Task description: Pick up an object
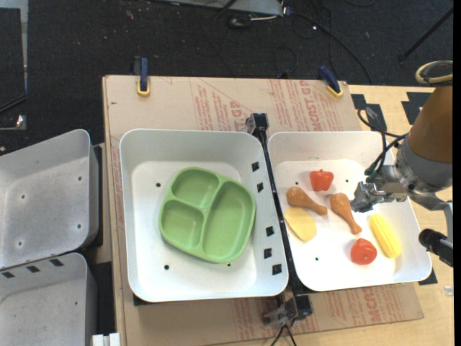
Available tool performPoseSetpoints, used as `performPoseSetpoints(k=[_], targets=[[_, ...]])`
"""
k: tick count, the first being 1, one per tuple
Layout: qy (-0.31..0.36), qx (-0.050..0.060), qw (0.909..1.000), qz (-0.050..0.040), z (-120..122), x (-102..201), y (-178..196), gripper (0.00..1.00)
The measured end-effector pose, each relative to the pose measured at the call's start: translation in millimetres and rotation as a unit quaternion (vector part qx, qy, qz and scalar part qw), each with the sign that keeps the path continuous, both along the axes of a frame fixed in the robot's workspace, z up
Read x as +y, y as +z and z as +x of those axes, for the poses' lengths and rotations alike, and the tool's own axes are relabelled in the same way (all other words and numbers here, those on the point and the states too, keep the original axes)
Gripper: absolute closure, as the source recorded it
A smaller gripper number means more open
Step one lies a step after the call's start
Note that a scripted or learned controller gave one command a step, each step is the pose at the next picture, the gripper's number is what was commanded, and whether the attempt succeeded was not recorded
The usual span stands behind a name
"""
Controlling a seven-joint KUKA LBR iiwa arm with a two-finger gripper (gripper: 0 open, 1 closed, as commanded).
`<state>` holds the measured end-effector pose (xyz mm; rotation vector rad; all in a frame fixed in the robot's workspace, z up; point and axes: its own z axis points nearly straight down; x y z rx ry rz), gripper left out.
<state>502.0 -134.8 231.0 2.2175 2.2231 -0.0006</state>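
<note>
Camera view: the gripper (366, 197) hangs over the right bin (346, 276), beside a drumstick (346, 213) and corn (385, 235); its state I cannot tell. A green tray (207, 215) sits in the left bin (144, 265).

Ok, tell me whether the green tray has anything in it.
Empty. All three compartments of the green tray show bare green; it sits alone in the left bin.
</note>
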Motion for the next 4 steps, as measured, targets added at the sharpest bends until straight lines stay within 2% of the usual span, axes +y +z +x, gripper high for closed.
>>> performPoseSetpoints(k=[1, 2, 4], targets=[[0.0, 0.0, 1.0, -0.0001, -7.8, -1.7, 48.7, 1.0], [0.002, 0.003, 1.0, 0.0013, 8.2, 38.8, 35.7, 1.0], [0.002, 0.002, 1.0, 0.0006, 53.0, 116.4, 10.6, 1.0]])
